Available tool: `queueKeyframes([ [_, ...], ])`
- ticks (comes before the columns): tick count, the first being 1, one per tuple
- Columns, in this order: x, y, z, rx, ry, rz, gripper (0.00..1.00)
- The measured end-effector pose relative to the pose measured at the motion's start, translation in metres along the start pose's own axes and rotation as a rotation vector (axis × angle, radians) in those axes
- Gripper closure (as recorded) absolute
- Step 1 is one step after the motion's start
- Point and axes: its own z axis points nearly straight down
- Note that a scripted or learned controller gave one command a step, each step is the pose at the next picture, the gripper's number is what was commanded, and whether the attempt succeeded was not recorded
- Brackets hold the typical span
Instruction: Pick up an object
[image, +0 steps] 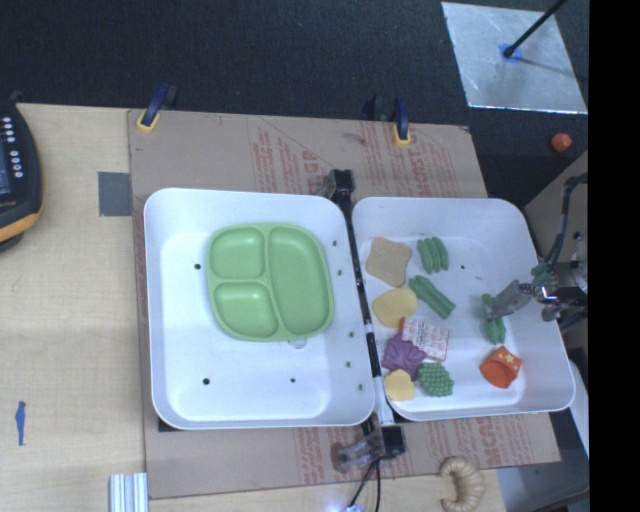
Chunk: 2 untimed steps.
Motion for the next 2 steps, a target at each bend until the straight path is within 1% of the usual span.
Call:
queueKeyframes([
  [1,-0.008,0.064,0.113,0.002,-0.001,-0.006,0.00],
  [2,-0.010,0.064,0.096,-0.001,-0.002,-0.005,1.00],
])
